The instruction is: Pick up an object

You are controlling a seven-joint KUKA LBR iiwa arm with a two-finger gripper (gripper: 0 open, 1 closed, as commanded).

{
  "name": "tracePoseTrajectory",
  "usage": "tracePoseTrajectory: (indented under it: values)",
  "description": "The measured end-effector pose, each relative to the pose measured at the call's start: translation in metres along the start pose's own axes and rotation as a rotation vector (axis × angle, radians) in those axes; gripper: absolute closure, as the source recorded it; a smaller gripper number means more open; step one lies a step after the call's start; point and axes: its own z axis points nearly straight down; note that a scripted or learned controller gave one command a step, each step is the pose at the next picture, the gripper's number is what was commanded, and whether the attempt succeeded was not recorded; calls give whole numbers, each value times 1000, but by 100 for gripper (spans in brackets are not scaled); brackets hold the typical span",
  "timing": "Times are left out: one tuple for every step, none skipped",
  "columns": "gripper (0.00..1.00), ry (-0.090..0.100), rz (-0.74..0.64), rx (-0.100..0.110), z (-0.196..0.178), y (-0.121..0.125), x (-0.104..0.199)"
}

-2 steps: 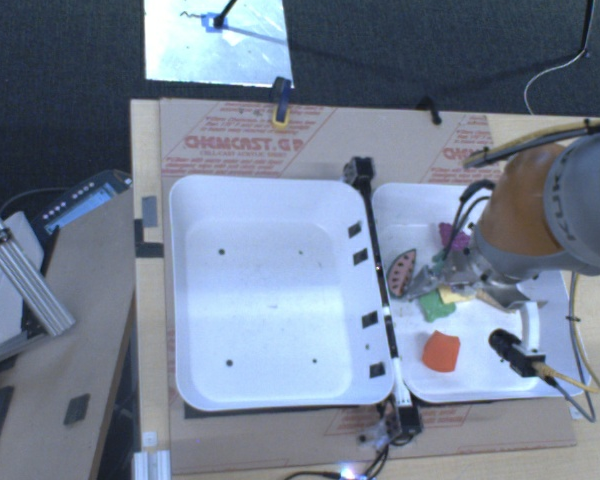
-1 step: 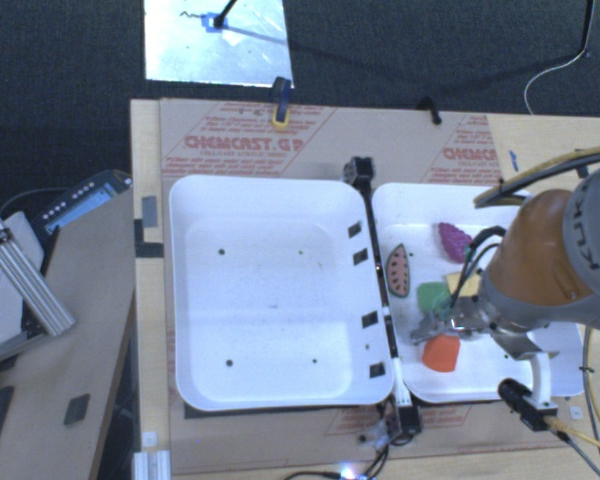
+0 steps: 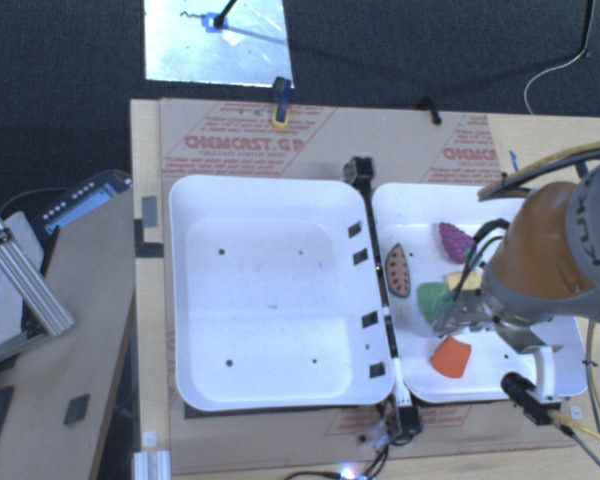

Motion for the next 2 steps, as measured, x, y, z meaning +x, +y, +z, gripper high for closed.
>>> tracePoseTrajectory:
  values:
    - [100,0,-5,-9,-116,8,25]
    - [100,3,-7,3,-97,0,79]
